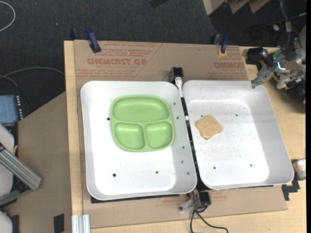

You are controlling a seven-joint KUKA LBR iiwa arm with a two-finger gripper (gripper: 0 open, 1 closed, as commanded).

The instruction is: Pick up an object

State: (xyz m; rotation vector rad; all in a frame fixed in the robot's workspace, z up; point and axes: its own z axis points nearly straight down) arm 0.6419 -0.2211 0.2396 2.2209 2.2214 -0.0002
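While the claw [260, 76], its grip unreadable, sits at upper right, red "CHEMCAST GP" lettering [116, 60] marks the surface [146, 52] above a green tray [143, 123] and a tan piece [209, 126].

Two white bins [97, 178], one green tray [142, 123], one tan toast slice [209, 126].

1. The gripper [259, 76] sits at the far right of the camera view, near the upper edge, its grey tip pointing down and to the left.
2. Behind it, a cluster of metal parts and cabling at the wrist runs off toward the right edge.
3. The finger tips are too small and cluttered to read.
4. Nothing is seen between them.
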